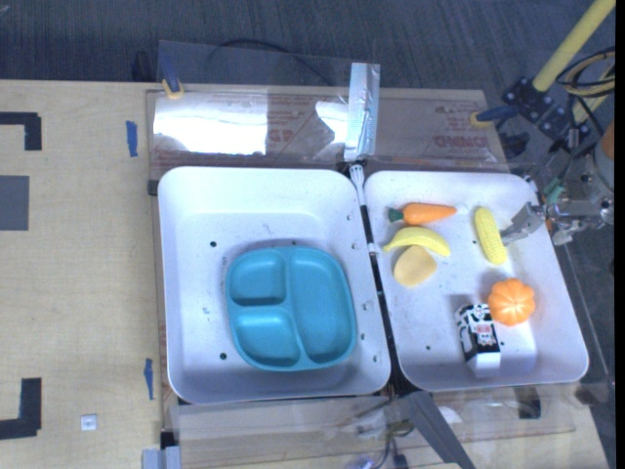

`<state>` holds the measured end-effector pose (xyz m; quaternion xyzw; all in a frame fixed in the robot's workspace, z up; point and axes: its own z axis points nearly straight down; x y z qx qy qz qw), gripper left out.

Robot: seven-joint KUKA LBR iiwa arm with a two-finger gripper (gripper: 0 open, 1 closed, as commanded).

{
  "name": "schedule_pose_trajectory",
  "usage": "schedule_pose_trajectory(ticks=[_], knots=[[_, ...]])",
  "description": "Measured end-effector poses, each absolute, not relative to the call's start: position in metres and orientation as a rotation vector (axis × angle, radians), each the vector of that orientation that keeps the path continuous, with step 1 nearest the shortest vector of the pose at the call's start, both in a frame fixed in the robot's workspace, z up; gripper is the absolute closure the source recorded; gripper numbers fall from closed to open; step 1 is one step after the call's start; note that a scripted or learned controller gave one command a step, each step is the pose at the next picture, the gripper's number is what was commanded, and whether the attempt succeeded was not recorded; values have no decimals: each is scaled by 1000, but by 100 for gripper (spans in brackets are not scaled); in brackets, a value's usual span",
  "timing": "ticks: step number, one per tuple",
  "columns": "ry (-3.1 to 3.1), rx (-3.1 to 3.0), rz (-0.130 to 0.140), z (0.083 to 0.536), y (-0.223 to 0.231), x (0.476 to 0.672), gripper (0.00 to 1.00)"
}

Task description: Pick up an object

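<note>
The right bin (547, 360) holds several toy foods. An orange carrot (428, 213) lies at the back, with a yellow banana (420, 241) and a rounded yellow piece (414, 266) just in front of it. A yellow corn cob (489, 234) lies near the bin's right side. An orange pumpkin-like fruit (512, 302) and a black-and-white carton (479, 332) sit near the front. My gripper (522, 223) hangs at the bin's right rim, just right of the corn cob, and I see nothing in it.
In the left bin (186, 213) lies a blue divided plate (290, 307). A clear panel with a metal strip (362, 110) stands behind the bins. Cables and a yellow pole (576, 32) crowd the back right. Wooden bench top (68, 291) extends to the left.
</note>
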<state>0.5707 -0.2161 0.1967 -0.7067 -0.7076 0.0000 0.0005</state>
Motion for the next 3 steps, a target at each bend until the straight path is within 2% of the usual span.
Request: schedule_pose_trajectory(ticks=[1, 2, 3], knots=[[-2228, -2220, -6, 97, -201, 593, 0], [-2231, -2218, -6, 106, -200, 593, 100], [-2195, -2260, -9, 187, -189, 597, 100]])
